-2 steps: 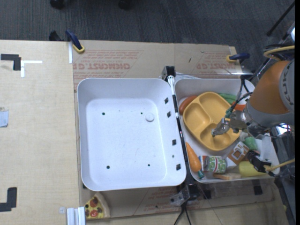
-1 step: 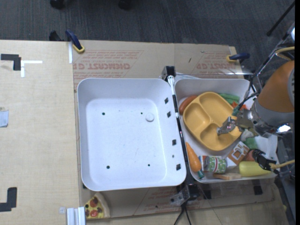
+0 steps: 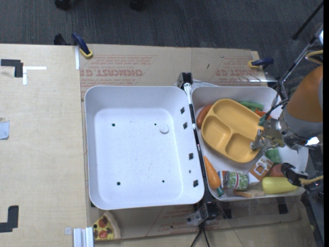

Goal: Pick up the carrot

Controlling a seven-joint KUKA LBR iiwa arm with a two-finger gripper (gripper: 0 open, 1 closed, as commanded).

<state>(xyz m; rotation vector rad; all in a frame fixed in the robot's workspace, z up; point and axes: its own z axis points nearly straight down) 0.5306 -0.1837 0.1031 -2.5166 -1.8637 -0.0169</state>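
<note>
One fixed camera, high over the bench [image 3: 41, 153], tilted down.
You look across both bins, left bin [image 3: 103, 99] and right bin [image 3: 234, 90], from moderate range; floor runs along the top, arm [image 3: 304, 104] enters from the right.

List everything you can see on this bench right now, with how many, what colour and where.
carrot: one, orange, right bin, left wall
divided tray: one, yellow, tilted in right bin
can: one, green label, right bin, front
yellow item: one, right bin, front right corner
green item: one, behind tray
left bin: one, white
right bin: one, white
pizza slice toy: one, on bench before left bin
clamps: two, blue and yellow, rear cardboard edge
gripper: one, over tray's right edge
</note>
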